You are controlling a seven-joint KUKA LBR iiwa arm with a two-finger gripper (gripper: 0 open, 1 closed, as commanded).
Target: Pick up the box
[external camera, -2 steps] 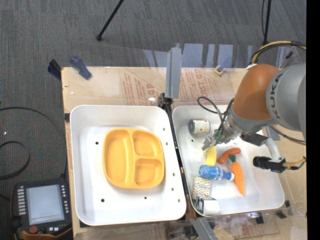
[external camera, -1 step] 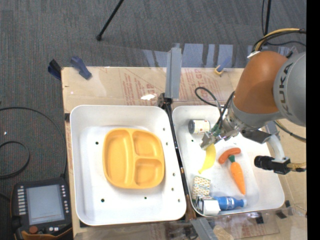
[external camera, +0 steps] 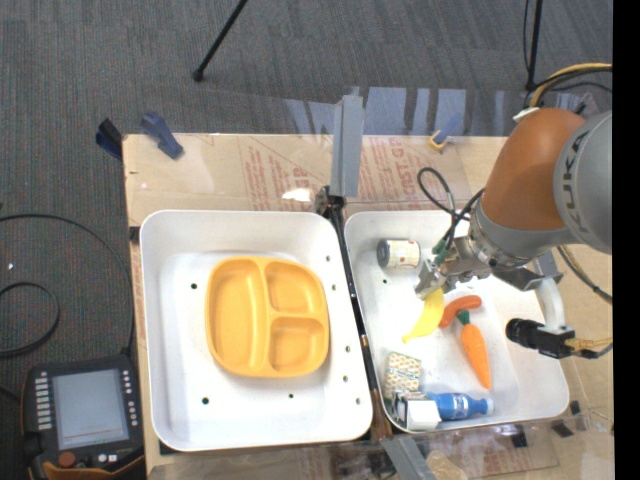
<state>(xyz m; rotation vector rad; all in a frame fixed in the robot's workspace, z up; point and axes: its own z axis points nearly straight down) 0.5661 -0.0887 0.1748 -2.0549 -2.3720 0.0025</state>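
Hand [external camera: 433, 280]: seen low in the right bin [external camera: 368, 298], just above the banana [external camera: 428, 316]; whether it is released or clenched cannot be told.
Box [external camera: 404, 373]: a small patterned packet, laid flat near the right bin's front left corner, well apart from the hand.
Right bin, other contents: a small can [external camera: 399, 253] on its side near the back, a carrot [external camera: 474, 351], a red piece [external camera: 460, 306] beside the banana, and a blue-and-white bottle [external camera: 446, 407] along the front wall.
Left bin [external camera: 170, 268]: a yellow divided plate [external camera: 268, 315] is held at its centre.
Tabletop [external camera: 220, 173]: both bins are carried side by side.
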